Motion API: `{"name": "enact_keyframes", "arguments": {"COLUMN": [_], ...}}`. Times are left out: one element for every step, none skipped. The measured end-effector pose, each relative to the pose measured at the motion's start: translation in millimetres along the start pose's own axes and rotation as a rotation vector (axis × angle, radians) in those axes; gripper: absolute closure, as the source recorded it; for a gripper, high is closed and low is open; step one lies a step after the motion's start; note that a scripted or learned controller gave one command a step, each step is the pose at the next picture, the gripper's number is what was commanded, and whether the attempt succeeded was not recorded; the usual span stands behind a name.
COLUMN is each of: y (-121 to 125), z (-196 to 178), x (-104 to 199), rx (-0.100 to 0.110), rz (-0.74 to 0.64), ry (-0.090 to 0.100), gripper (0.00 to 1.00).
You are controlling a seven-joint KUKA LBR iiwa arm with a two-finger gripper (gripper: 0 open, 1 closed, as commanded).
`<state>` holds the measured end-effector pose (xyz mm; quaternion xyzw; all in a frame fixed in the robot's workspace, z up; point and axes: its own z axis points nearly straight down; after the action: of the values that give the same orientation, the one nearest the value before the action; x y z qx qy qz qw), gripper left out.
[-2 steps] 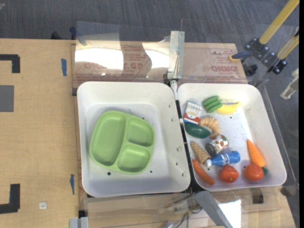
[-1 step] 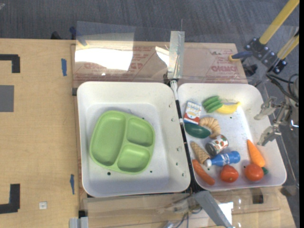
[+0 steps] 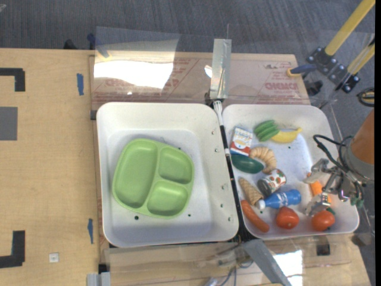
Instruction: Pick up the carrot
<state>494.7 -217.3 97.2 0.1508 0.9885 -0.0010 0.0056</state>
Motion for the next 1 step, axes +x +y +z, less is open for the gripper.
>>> {"name": "enact_keyframes", "arguments": {"y": [-1.7], "z": [8.1], "x": [8.8], "rx": [-0.009], "rz": [0.425], "ry": [0.006], "gripper": [0.00]}}
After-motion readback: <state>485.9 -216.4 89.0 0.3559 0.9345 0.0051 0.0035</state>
